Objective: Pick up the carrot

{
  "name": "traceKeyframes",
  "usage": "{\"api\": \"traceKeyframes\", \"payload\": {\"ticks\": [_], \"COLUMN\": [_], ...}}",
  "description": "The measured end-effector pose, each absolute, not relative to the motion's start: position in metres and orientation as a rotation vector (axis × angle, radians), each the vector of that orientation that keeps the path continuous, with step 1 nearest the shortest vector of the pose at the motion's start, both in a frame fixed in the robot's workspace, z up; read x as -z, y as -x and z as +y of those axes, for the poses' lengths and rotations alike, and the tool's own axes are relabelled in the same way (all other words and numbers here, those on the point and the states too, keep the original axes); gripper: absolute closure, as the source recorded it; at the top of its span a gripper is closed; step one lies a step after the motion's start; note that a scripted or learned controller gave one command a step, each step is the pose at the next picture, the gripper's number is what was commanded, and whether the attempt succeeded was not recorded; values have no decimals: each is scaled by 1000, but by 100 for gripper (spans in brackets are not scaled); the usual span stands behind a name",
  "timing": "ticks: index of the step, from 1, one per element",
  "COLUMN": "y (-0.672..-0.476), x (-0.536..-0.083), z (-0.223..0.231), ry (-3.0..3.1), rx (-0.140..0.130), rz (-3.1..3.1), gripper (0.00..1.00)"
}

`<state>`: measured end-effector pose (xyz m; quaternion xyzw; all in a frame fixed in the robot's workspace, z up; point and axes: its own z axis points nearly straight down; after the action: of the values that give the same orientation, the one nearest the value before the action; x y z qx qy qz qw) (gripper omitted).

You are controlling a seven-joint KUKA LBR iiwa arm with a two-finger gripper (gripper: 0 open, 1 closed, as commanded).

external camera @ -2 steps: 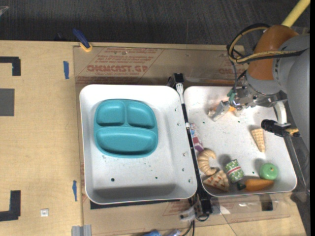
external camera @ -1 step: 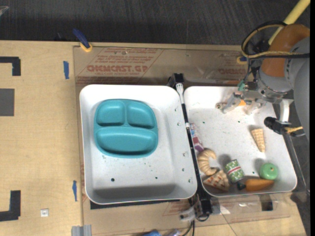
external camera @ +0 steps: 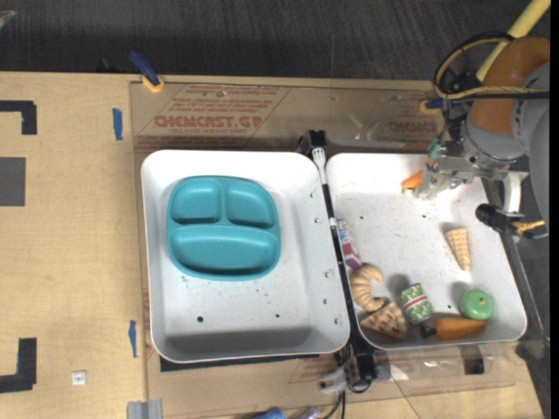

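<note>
The carrot (external camera: 460,327), orange with a dark stalk end pointing left, lies on its side along the near wall of the right bin (external camera: 393,225), close to that bin's near right corner. My gripper (external camera: 435,180) hangs low over the far right part of the same bin, well away from the carrot. A small orange piece (external camera: 411,182) sits just left of the gripper; whether the two touch I cannot tell.
A green apple (external camera: 477,304) sits just above the carrot, a green can (external camera: 417,304) to its left. A tan cone (external camera: 458,247) lies mid-right. Pastries (external camera: 369,285) crowd the near left. The left bin (external camera: 175,321) bears a teal divided plate (external camera: 224,227).
</note>
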<state>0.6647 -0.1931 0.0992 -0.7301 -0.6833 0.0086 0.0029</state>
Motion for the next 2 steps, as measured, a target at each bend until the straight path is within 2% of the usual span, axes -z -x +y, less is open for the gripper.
{"api": "traceKeyframes", "payload": {"ticks": [1, 2], "y": [-665, -666], "x": [-99, -110], "z": [-193, -193], "ry": [2289, 2290], "rx": [-27, -28], "rz": [-2142, -2150], "gripper": [0, 100]}}
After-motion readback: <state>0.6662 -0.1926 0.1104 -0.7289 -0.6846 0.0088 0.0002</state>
